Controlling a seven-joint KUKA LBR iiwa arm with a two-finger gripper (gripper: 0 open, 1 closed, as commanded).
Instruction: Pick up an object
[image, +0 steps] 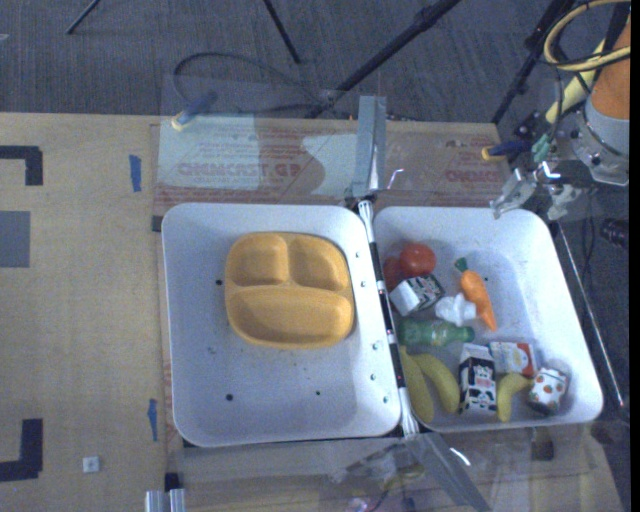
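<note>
The right bin (530, 250) holds a pile of toy food. A red tomato (417, 259) lies at its far left, an orange carrot (478, 296) near the middle, and a green bottle (436, 332) beside a small carton (416, 294). Along the near side are yellow bananas (430, 380), a cow-print milk carton (478, 382), a juice box (513, 355) and a strawberry-print cup (547, 390). My gripper (532, 200) hangs above the bin's far right corner, open, with nothing between its fingers and well apart from the food.
In the left bin (200, 380) sits a yellow divided plate (290, 288). A metal divider (372, 250) runs between the bins. Cables and tripod legs lie on the floor behind the bench.
</note>
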